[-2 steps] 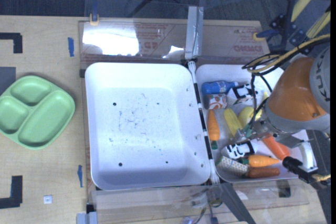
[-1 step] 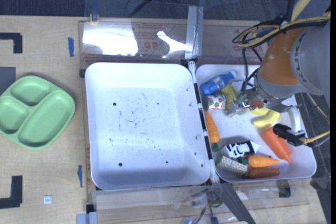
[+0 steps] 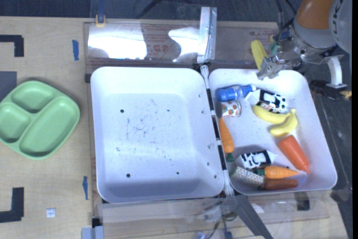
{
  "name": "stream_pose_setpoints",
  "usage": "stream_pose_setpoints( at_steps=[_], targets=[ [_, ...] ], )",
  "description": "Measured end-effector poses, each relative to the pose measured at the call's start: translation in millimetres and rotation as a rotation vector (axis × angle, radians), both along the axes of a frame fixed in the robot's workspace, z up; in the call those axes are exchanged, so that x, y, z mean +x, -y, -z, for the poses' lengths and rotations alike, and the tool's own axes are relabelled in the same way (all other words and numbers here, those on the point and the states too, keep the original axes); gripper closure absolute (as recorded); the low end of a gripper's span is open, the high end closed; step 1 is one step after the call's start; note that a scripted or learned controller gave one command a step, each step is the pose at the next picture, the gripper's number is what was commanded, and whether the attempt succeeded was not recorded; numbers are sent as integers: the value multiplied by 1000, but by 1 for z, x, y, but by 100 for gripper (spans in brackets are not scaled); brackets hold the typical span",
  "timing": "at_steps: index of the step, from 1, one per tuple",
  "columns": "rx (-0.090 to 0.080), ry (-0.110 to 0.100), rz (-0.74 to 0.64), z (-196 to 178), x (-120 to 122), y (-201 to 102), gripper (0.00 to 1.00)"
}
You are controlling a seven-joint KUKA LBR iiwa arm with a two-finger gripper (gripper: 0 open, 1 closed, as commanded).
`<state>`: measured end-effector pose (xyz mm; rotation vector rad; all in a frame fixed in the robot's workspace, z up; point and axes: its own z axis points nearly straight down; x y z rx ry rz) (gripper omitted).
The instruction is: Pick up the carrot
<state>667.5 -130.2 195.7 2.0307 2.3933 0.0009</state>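
Observation:
Three orange carrot-like pieces lie in the right bin (image 3: 320, 137). A slim carrot (image 3: 225, 135) runs along the bin's left wall. A thicker orange-red one (image 3: 294, 153) lies at the right, and a third (image 3: 281, 172) lies flat near the front wall. My gripper (image 3: 269, 66) hangs over the bin's far edge, well behind all three pieces and touching none of them. Nothing shows in its grasp.
The right bin also holds a blue bottle (image 3: 232, 92), a small can (image 3: 231, 109), a banana (image 3: 277, 116) and two black-and-white toys (image 3: 272, 101) (image 3: 255, 158). A yellow item (image 3: 257, 53) lies behind the bin. The left bin (image 3: 151, 131) adjoins it; a green divided plate (image 3: 37, 118) sits far left.

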Motion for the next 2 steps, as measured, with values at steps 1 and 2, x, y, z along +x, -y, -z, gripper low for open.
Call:
stream_pose_setpoints(
  at_steps=[1, 2],
  targets=[
    [0, -1, -1, 0, 0, 0, 0],
    [1, -1, 28, 89, -69, -7, 0]
  ],
)
